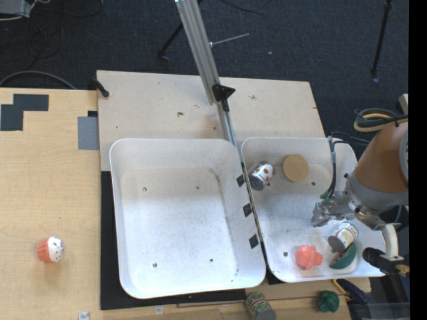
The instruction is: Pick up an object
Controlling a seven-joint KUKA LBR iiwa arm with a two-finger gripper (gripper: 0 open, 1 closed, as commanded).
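Right now, candidate objects sit in right bin (341, 153): tan disc (295, 167) near far wall, small white-red cup (262, 174) by divider, pink lump (307, 257) near front rim, green piece (347, 259) and small can (345, 234) at front right corner. Tool (324, 217) hangs low over bin floor, just left of can; nothing visibly gripped, state cannot tell. Left bin (133, 153) alongside. Risk: closing on bare floor between can and pink lump, or nudging can against green piece, spoiling grasp.

Even bright overhead light, white bins (180, 152) slightly washed out, soft short shadows under small objects, dark floor (280, 32) underexposed, mild overall softness, grainy low-res detail
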